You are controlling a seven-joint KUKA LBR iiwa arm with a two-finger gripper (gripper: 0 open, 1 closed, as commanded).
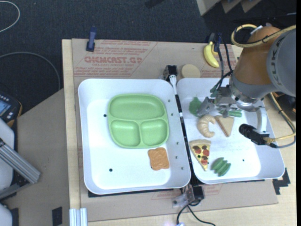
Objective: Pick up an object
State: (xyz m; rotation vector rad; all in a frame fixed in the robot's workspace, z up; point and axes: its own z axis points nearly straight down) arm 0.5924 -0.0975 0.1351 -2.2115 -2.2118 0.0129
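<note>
1. The gripper point(217, 108) hangs low over the upper left part of the right bin point(263, 171), at the end of the grey arm point(261, 65) with its orange band.
2. Its metal parts are small and blurred from this height, so I cannot tell whether the fingers are spread or closed, and nothing can be seen held between them.
3. The croissant point(206, 125) is a pale tan, curved toy pastry lying flat on the bin floor, just below and slightly left of the gripper; whether they touch I cannot tell.
4. A tan bread wedge point(226, 125) lies just right of the croissant, directly under the gripper body.
5. A dark green leafy piece point(195, 105) lies at the gripper's left, near the wall between the bins.
6. Farther toward the front edge of the same bin lie a pizza slice point(201, 153) with red dots and, to its right, a green pea pod point(220, 166), both well apart from the gripper.
7. The left bin point(94, 140) holds a light green divided plate point(138, 120) and, just below its right corner, an orange-brown toast piece point(159, 158).
8. Behind the bins on the counter point(75, 79) a yellow banana point(211, 54) and a pale round disc point(190, 71) lie.
</note>
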